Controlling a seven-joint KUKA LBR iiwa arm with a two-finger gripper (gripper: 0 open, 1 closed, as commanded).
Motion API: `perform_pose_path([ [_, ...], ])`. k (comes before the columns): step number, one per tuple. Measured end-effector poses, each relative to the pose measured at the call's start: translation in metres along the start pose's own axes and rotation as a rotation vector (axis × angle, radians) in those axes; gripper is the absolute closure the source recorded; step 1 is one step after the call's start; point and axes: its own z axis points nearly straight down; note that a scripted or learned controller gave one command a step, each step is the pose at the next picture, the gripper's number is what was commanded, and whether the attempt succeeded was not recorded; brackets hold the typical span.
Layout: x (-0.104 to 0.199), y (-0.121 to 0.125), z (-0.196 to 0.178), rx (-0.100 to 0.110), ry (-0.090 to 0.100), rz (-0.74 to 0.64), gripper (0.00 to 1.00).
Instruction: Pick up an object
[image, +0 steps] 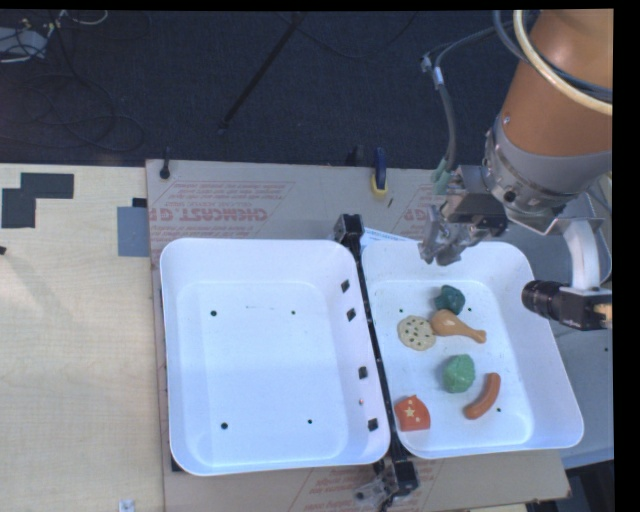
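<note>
Right bin (545, 400), 6 items: dark teal piece (450, 298) near the far side, drumstick (456, 326) just below it, speckled cookie (416, 333) beside the drumstick, green lump (459, 373), sausage (481, 396) at its right, red wedge (412, 413) by the near-left corner. Gripper (441, 250): above the bin's far edge, apart from all items, nothing between its fingers; open or closed cannot be told. Left bin (190, 350) adjoins.

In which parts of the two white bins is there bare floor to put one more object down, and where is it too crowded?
The left bin shows bare floor from wall to wall. In the right bin, bare floor lies along the far wall under the gripper. Its middle is crowded: dark green piece, cookie, drumstick, green lump, sausage, red piece.
</note>
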Motion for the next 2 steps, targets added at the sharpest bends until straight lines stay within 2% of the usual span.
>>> perform_pose_path([
  [2,-0.0009,-0.0016,-0.0154,0.013,-0.003,-0.007,1.00],
])
